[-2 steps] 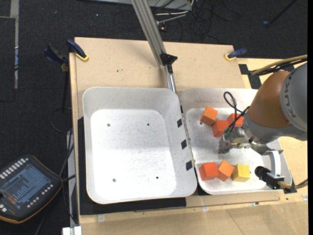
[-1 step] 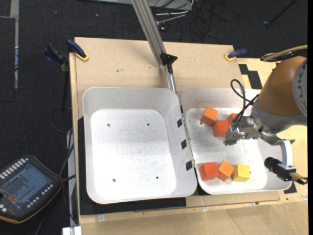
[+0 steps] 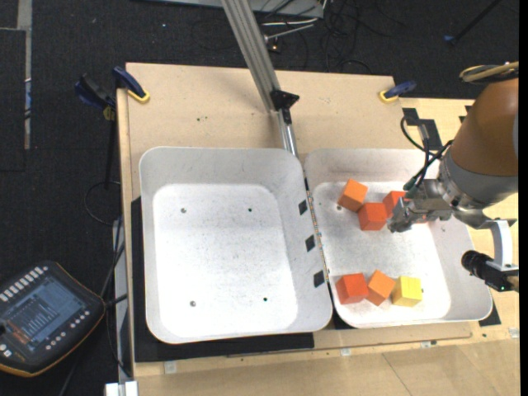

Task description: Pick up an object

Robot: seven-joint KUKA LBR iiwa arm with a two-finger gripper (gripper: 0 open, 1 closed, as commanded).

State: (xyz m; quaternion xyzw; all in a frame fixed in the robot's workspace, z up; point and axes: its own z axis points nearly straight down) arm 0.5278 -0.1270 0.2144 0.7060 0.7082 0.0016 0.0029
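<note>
With the gripper [image 3: 402, 219] low among 3 crowded orange cubes [image 3: 373, 215], its grip state untellable, a neighbour could be nudged and the pick missed.

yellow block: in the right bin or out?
In. The yellow block lies on the right bin's floor near its front edge, beside an orange block.

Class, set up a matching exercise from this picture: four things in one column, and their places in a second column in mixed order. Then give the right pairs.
Things
1. yellow cube
2. light orange cube at the far side of the right bin
3. grey arm's gripper
4. handheld control pendant with a screen

Places
A. on the floor, left of the bench
B. near row, rightmost block
C. beside the red-orange cube in the right white bin
D. far row, leftmost block

Pairs: 1-B, 2-D, 3-C, 4-A
</note>
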